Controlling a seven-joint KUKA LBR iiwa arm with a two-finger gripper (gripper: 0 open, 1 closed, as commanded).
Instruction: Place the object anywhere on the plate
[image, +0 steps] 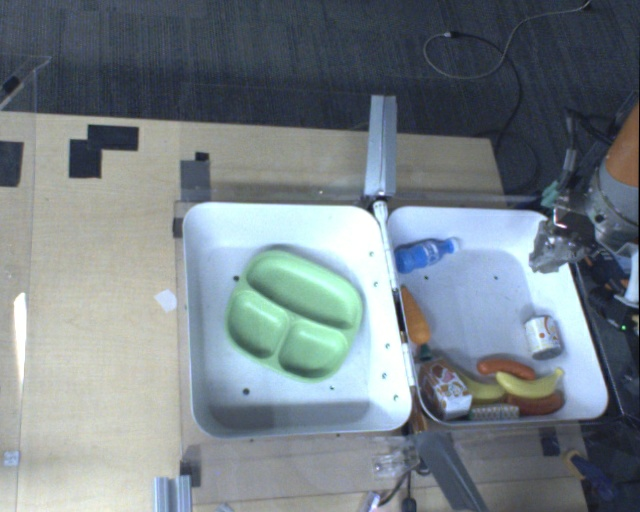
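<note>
Plainly, the end effector (552, 250), grip state unreadable, hangs at the frame's right edge; the green plate (294, 313) lies far left, in the other bin.

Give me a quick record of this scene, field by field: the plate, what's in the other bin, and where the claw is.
plate: green three-compartment plate, in the left white bin, nothing on it
right white bin: blue plastic bottle, orange carrot, small tin can, yellow banana, red sausages, brown packet
claw: over the right bin's upper right corner
task state: not yet done
</note>
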